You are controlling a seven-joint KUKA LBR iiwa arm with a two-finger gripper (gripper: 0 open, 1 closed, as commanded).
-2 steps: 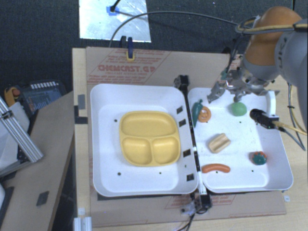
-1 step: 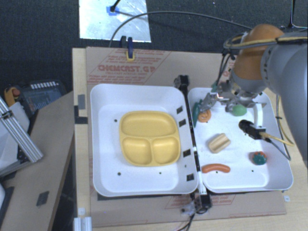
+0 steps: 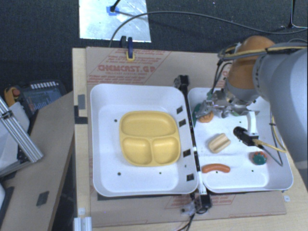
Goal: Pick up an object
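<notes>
End effector [image 3: 215, 108] low at back left of right bin [image 3: 274, 179], just beside orange-green toy [image 3: 205, 115]; grip state: can't tell. Bread roll [image 3: 218, 142] and sausage [image 3: 215, 168] nearer the front. Yellow tray [image 3: 148, 137] in left bin [image 3: 103, 129]. Cardboard [image 3: 144, 64] reads "CHEMCAST GP".

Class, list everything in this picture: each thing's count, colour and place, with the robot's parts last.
left bin: one, white, bench left
right bin: one, white, bench right
divided tray: one, yellow, in left bin
bread roll: one, tan, right bin middle
sausage: one, orange-red, right bin near edge
round toy: one, teal, right bin right side
small piece: one, orange and green, right bin, by gripper
cardboard: one, brown, under both bins
arm: one, grey with orange band, entering from right
gripper: one, metallic, over right bin's far left
</notes>
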